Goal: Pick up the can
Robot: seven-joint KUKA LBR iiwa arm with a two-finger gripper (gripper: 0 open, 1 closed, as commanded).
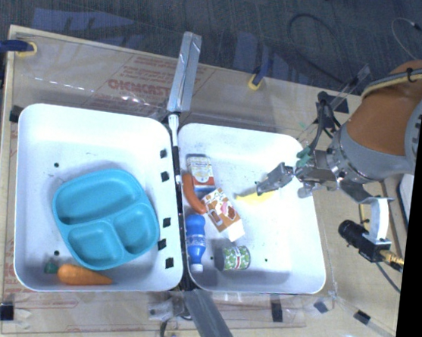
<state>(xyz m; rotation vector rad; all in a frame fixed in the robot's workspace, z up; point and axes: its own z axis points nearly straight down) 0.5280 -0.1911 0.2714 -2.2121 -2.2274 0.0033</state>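
Observation:
The can (232, 258), silver with a green label, lies on its side near the front of the right bin (293, 243). My gripper (274, 179) hangs over the middle right of that bin, up and to the right of the can and well apart from it. Its tip sits right beside a small yellow object (256, 195). The arm comes in from the right, its orange band (381, 120) above the wrist.
Along the right bin's left side lie a blue bottle (194, 240), a juice carton (222, 213), an orange sausage-like toy (191, 193) and a small carton (200, 170). The left bin (39, 135) holds a blue divided plate (106, 218) and a carrot (82, 275).

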